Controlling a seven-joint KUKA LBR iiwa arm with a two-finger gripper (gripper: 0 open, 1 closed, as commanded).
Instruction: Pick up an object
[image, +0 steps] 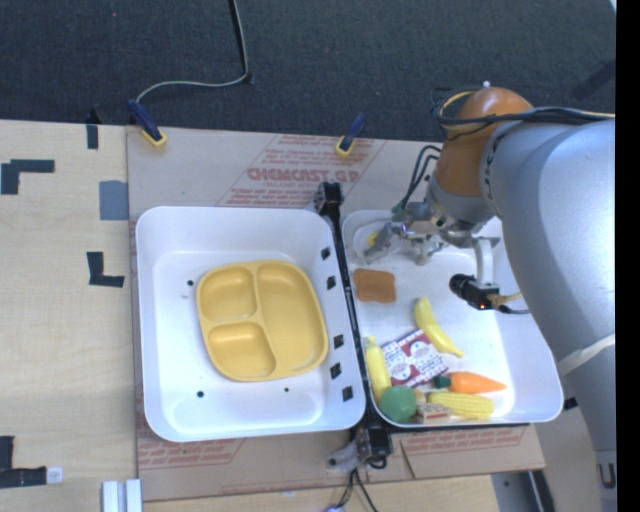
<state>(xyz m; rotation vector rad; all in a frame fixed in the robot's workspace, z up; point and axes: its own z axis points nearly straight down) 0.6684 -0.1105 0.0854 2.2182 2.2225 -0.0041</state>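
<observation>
The left bin (160, 300) holds a yellow divided plate (262, 318) near its middle. In the right bin (525, 355), a brown piece of toast (375, 285) lies at about ten o'clock, a banana (436, 327) sits near the centre, and a red-and-white packet (410, 358) lies just below it. A yellow corn cob (377, 366) lies along the bin's left wall. Along the six o'clock edge are a green ball (399, 402), another corn cob (460, 404) and a carrot (476, 381). The gripper (405, 235) hangs at the bin's twelve o'clock end, above the toast; whether its claw is apart or together cannot be told
</observation>
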